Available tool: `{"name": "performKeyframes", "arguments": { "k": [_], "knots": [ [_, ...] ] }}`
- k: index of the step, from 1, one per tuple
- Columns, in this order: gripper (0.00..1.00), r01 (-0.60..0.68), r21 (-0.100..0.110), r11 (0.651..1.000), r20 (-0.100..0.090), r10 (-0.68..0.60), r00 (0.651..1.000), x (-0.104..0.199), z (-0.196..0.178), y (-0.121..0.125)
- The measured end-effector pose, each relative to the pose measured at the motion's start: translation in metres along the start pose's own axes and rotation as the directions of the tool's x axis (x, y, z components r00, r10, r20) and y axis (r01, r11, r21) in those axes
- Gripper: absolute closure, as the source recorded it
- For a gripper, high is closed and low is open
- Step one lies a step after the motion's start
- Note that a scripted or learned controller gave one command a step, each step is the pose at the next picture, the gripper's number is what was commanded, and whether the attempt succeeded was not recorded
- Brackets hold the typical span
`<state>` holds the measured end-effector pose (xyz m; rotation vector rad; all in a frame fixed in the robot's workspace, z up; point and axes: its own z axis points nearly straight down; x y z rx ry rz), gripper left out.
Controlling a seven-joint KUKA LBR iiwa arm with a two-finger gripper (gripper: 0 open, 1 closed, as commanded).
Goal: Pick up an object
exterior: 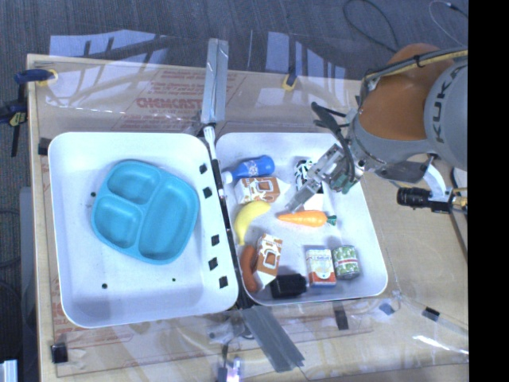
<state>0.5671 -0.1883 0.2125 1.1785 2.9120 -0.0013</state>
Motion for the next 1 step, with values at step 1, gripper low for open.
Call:
{"name": "performKeyframes", "arguments": {
  "k": [1],
  "knots": [
    [0.00, -0.011, 0.002, 1.000, -0.001, 0.011, 1.000, -0.0376, 0.0259, 0.0075]
  ]
}}
